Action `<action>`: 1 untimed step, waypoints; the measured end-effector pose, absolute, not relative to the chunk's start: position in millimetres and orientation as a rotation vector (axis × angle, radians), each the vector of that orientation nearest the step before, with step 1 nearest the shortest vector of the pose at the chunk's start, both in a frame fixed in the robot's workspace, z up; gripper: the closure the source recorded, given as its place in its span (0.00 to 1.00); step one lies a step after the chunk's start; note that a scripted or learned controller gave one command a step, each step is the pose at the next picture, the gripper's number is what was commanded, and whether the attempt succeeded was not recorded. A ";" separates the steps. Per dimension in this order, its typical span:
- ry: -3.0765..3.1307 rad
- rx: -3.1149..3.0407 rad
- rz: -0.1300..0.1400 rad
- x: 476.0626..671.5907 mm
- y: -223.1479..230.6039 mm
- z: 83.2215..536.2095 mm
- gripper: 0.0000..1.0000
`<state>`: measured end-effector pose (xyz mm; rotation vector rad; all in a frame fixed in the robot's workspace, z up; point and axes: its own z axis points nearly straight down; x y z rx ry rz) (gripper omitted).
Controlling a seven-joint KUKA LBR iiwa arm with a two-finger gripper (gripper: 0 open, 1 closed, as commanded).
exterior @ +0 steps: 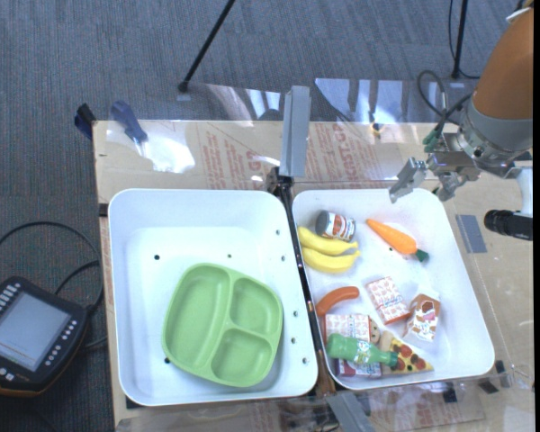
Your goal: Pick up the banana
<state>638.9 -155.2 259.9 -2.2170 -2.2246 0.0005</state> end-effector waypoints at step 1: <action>-2.500 -1.896 0.002 643.9 -87.9 151.9 0.00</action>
